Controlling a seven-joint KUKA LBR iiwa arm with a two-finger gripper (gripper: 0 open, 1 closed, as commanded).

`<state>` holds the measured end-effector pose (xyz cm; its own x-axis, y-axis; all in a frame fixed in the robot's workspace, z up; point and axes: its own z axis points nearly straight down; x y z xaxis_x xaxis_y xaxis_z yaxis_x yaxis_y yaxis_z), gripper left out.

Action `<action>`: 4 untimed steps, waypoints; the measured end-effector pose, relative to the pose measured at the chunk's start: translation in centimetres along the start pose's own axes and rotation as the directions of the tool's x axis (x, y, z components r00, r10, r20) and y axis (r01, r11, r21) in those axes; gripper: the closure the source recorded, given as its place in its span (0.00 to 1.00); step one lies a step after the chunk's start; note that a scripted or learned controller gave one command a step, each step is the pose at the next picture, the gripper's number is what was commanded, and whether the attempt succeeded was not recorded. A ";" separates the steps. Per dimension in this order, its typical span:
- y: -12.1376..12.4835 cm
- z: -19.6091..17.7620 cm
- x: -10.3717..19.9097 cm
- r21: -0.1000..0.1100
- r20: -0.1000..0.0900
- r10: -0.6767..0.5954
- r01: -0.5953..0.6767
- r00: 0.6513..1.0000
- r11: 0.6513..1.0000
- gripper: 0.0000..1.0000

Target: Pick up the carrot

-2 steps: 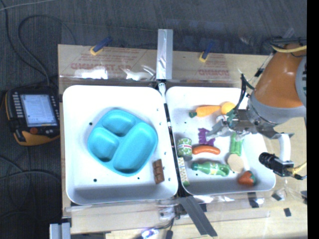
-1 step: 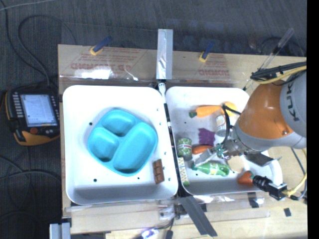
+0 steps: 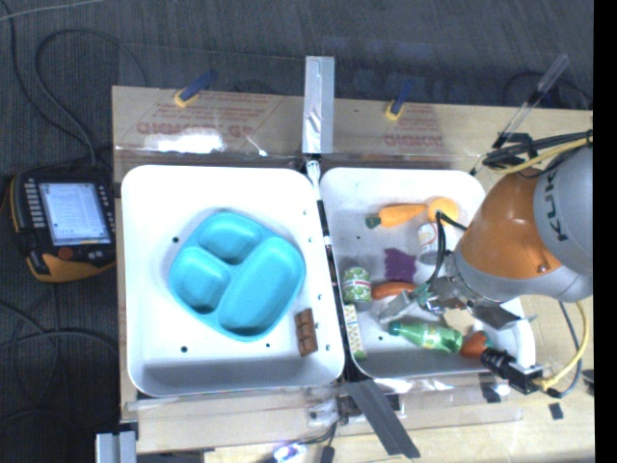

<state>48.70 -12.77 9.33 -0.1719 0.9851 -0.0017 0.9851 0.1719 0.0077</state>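
Note:
The carrot (image 3: 403, 215) is orange with a green stub at its left end. It lies across the back of the right bin (image 3: 339, 222), beside a yellow-orange round fruit (image 3: 444, 206). My gripper (image 3: 405, 303) hangs low in the middle of that bin, well in front of the carrot and apart from it. It sits just above a green bottle (image 3: 425, 336) and next to a red-orange item (image 3: 390, 288). I see nothing of the carrot at the gripper.
A purple piece (image 3: 396, 258), a green can (image 3: 357, 285) and a clear cup (image 3: 427, 240) also lie in the right bin. The left bin (image 3: 145, 258) holds a blue divided plate (image 3: 236, 273) and a brown chocolate bar (image 3: 306, 331). The orange arm (image 3: 511, 239) covers the right bin's right side.

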 end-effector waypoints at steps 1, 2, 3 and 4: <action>5.7 -9.9 -0.9 0.010 0.002 0.174 -0.174 0.985 0.985 0.00; 11.9 -11.9 -3.6 0.010 0.003 0.050 -0.050 0.999 0.999 0.00; 15.0 -13.4 -3.0 0.009 0.001 0.062 -0.062 0.998 0.998 0.00; 17.2 -4.2 -7.2 0.010 0.001 -0.157 0.157 0.988 0.988 0.00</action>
<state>66.80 -16.87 13.66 -0.3245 0.9459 -0.0038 0.9459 0.3245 -0.0029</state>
